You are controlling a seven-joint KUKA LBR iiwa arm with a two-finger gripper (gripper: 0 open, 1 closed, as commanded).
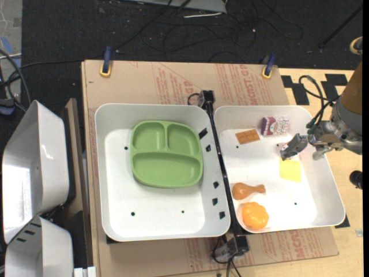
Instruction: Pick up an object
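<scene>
In the right white bin, the gripper, fingers apart, hovers above a flat yellow square.

My single fixed camera looks down at a slant on the bench, both white bins framed at moderate distance.

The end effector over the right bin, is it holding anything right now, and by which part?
Nothing is held. The end effector hovers just above the yellow piece in the right bin, with no object between its fingers.
</scene>
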